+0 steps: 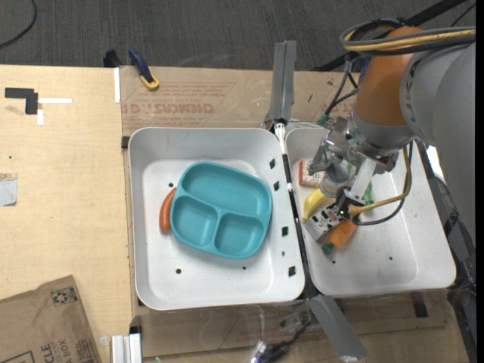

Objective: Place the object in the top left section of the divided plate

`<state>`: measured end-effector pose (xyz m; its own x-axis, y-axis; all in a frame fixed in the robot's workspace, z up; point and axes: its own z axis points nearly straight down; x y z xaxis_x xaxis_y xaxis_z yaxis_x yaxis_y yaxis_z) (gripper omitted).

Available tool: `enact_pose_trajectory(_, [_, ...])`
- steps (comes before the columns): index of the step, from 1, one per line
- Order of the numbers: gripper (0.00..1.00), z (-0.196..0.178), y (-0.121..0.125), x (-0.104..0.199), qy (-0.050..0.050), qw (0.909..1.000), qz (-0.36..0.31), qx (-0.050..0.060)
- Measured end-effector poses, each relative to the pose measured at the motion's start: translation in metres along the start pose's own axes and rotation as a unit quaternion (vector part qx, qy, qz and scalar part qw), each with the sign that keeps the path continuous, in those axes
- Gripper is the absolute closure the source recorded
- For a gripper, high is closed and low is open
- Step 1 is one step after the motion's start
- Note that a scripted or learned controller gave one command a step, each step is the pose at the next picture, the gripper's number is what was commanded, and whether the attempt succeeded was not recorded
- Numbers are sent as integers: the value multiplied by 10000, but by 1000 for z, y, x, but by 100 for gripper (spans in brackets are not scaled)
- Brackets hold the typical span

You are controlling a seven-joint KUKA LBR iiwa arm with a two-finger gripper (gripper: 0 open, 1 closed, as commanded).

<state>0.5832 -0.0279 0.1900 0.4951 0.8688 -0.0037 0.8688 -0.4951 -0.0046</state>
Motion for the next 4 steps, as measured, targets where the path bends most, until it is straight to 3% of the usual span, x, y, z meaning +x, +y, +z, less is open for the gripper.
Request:
enact_pose_trajectory(1, [100,-53,-25,68,4,9980,-630,-12])
enact_pose_trajectory(2, [100,-61,-24,67,-17,9980,-636,-2])
enact_pose_trajectory(3, [100,-128,-15,60,-1,9980,-636,-16])
enact_pose_trajectory(4, [100,-10,-107,46,-4,9989,-458,2])
